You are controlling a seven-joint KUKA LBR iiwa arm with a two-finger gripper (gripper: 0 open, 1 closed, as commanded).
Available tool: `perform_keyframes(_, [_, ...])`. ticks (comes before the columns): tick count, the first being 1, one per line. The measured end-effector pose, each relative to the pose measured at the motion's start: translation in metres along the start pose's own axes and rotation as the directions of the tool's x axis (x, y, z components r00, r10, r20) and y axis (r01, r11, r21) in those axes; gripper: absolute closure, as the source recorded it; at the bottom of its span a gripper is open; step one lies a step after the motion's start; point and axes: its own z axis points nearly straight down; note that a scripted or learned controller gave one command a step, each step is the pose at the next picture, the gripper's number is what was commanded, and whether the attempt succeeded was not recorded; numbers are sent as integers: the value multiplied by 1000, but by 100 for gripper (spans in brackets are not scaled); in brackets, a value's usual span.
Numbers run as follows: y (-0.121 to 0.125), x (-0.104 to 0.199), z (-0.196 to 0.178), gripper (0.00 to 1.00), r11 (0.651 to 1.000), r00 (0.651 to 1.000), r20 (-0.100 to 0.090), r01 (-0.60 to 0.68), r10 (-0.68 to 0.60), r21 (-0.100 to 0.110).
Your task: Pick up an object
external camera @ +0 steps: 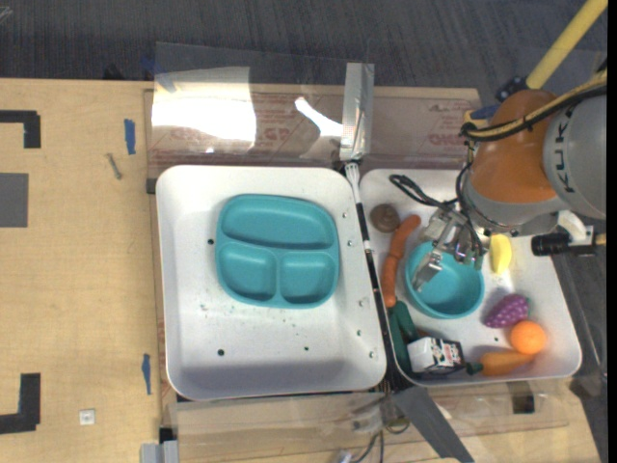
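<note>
My gripper (431, 266) hangs low over the right bin (564, 287), at the upper left rim of a teal bowl (453, 295). Around the bowl lie a long orange carrot (397, 252), a brown round piece (385, 217), a yellow banana (499, 254), purple grapes (507, 310), an orange (527, 337) and a second carrot (501, 362). A white, black and green item (429, 351) lies at the bin's front. I see nothing lifted by the gripper. The orange-banded wrist (511, 167) hides part of the bin's back.
The left bin (183, 287) holds a teal divided plate (278, 249). A raised divider (364, 258) separates the two bins. Clear plastic sheeting (251, 114) lies behind the bins. Black cables (415, 189) run from the wrist across the right bin's back corner.
</note>
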Motion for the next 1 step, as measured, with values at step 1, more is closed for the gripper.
perform_keyframes(1, [-11,-2,-5,0,946,946,0,-323,323,1])
